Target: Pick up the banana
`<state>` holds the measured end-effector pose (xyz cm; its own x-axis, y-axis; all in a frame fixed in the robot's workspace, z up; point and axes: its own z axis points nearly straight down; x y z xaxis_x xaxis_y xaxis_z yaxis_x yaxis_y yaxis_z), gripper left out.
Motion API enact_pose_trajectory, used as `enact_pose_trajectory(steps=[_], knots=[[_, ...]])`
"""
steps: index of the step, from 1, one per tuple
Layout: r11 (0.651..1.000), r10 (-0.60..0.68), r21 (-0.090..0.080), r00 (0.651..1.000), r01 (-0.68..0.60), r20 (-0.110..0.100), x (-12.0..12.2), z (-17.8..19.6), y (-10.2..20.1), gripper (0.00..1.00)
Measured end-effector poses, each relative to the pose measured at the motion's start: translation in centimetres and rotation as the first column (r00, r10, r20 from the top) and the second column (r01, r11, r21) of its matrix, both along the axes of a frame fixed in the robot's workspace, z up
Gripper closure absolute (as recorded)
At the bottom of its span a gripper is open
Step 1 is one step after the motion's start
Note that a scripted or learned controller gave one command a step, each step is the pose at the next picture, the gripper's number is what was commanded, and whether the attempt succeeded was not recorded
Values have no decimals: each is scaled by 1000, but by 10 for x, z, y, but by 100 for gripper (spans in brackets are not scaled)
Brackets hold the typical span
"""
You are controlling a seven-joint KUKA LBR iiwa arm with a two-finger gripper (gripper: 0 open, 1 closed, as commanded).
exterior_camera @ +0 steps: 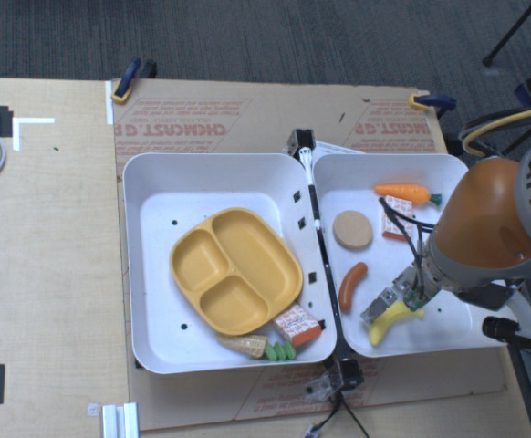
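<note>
Lying near the front of the right bin (457, 340), the banana (389, 322) points its yellow tip toward the near-left corner. The gripper (386, 305) sits right over its upper end, touching or just above it; whether the fingers are open or closed on the fruit cannot be told from this slant. Behind the gripper the arm's orange band (484, 213) bulges over the right side of the bin. Just left of the banana lies a red sausage (351, 286), with a round tan cookie (353, 229) beyond it and a carrot (402, 192) at the far side. The left bin (147, 272) holds a yellow divided plate (236, 269); near its front edge rest a small red-and-white carton (297, 325), a green piece (281, 351) and a beige piece (244, 344).
</note>
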<state>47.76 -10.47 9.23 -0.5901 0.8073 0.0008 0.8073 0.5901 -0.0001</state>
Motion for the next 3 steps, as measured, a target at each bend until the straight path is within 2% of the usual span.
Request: enact_pose_trajectory(steps=[3], knots=[[1000,0,0,1000,0,0,0,0,0,0]])
